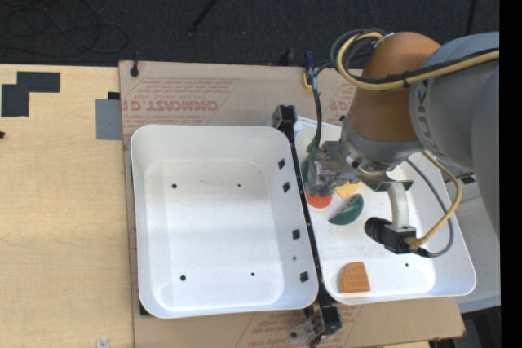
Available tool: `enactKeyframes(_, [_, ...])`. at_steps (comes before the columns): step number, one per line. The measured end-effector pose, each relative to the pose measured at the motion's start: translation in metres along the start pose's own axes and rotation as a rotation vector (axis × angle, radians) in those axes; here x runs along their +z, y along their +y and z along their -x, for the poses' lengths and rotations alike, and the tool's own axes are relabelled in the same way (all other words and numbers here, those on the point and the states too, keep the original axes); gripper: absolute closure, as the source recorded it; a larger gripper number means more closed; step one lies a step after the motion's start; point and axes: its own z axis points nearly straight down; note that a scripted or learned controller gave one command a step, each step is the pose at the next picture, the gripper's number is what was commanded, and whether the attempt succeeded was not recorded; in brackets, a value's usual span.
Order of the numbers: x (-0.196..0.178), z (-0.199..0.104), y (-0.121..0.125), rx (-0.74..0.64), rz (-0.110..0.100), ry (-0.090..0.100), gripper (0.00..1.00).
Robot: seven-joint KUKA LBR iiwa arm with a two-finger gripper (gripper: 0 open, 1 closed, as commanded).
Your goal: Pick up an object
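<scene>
Seemingly the claw (320, 179) hung low over the orange piece (319, 197), its grip unreadable, so centring before lifting looked wise.

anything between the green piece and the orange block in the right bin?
Nothing: the camera view shows bare white bin floor between the green piece and the orange block.

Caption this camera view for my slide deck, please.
Arm's gripper lowered among small objects in the right bin; orange block lies apart.
</scene>
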Motion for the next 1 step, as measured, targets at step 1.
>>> enactKeyframes(1, [-0.1246, -0.0808, 0.0180, -0.008, 0.014, 0.004, 1.00])
